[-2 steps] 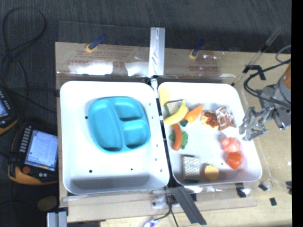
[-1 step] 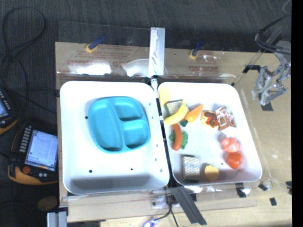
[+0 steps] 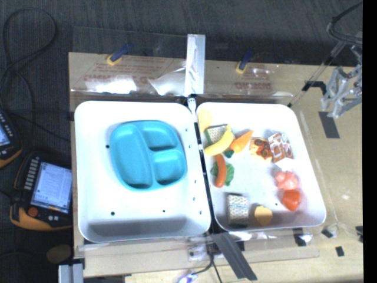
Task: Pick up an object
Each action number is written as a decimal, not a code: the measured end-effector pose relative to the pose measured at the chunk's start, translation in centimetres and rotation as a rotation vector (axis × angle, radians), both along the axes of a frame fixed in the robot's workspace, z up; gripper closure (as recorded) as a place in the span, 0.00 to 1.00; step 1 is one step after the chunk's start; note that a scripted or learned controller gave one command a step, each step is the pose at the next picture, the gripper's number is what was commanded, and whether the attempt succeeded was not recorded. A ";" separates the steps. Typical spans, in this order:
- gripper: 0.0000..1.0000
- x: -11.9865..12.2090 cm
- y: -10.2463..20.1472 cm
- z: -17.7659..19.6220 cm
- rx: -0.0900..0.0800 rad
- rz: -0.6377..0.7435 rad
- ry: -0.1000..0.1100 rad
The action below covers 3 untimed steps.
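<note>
We judge the pick as not yet begun: nothing is lifted, and every object lies in the right bin (image 3: 306, 158). Our gripper (image 3: 341, 96) sits up at the top right of the view, outside the bin, past its far right corner and well apart from all the objects. It is small and seen against clutter there, so we cannot tell how it is set.

The left bin (image 3: 88, 205) holds a blue tray (image 3: 147, 154) with three compartments. The graspable things are all in the right bin. A banana (image 3: 219, 143) lies near the divider, with a carrot (image 3: 240, 141) just beside it and a second carrot (image 3: 219, 173) with green leaves below them. A brown and white packet (image 3: 277, 146) lies towards the middle right. Below it a pink piece (image 3: 285, 177) touches or nearly touches a red fruit (image 3: 292, 199). At the near edge a patterned block (image 3: 237, 207) stands beside a small orange-topped piece (image 3: 263, 214).

Everything is left to do: choosing a target, travelling over the bin, descending, closing and lifting. The packet and the pink piece lie nearest the gripper's side; the banana cluster is crowded and looks harder to take cleanly.
</note>
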<state>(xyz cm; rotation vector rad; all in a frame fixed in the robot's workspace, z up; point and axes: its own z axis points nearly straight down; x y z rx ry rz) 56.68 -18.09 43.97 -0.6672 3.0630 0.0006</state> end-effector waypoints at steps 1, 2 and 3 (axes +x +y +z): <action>1.00 4.0 -4.1 -10.9 0.000 -0.068 0.003; 1.00 1.3 -4.2 -18.0 -0.001 -0.288 0.003; 1.00 2.9 -3.0 -14.4 -0.002 -0.203 0.002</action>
